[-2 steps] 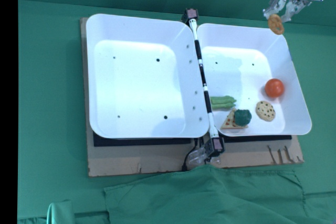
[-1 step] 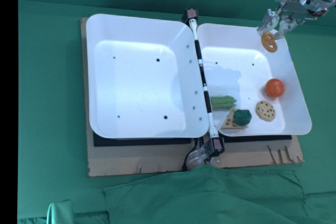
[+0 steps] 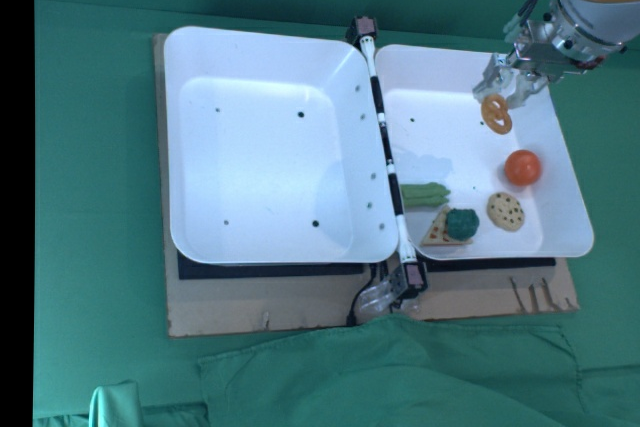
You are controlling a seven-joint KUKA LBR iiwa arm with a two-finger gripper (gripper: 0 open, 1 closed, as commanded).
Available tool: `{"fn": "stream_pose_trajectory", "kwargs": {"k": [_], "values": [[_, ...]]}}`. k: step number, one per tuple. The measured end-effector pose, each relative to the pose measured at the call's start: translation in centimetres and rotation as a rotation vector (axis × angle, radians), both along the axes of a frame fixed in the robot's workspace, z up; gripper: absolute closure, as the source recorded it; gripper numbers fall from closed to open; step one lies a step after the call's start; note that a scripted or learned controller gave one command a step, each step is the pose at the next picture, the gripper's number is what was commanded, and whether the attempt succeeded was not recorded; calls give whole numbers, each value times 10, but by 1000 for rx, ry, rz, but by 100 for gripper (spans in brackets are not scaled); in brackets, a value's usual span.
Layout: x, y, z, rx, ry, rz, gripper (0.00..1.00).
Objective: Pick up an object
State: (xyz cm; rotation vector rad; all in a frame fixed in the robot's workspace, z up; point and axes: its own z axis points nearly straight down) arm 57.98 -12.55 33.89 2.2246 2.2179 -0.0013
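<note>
Your gripper (image 3: 503, 87) hangs over the right bin (image 3: 440, 130), near its far right corner, and a pretzel (image 3: 496, 113) sits at its fingertips. The fingers look clenched on the pretzel's upper end. The pretzel hangs with its long axis running near to far in the view, tilted a little, its lower end toward the bin's near edge; you can't tell whether that end touches the floor.

Nearer you along the right wall lies an orange ball (image 3: 522, 167), and nearer still a cookie (image 3: 506, 211). Toward the near left corner you have a broccoli (image 3: 461, 223) touching a pizza slice (image 3: 436, 231), with a green bean pod (image 3: 424, 195) just beyond them, lying across the bin with one end by the divider (image 3: 383, 140). The left bin (image 3: 200, 65) lies beside it.
</note>
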Motion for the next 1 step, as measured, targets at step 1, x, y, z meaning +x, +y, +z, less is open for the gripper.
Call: {"fn": "stream_pose_trajectory", "kwargs": {"k": [1], "values": [[-35,21,-10,1,0,1,100]]}}
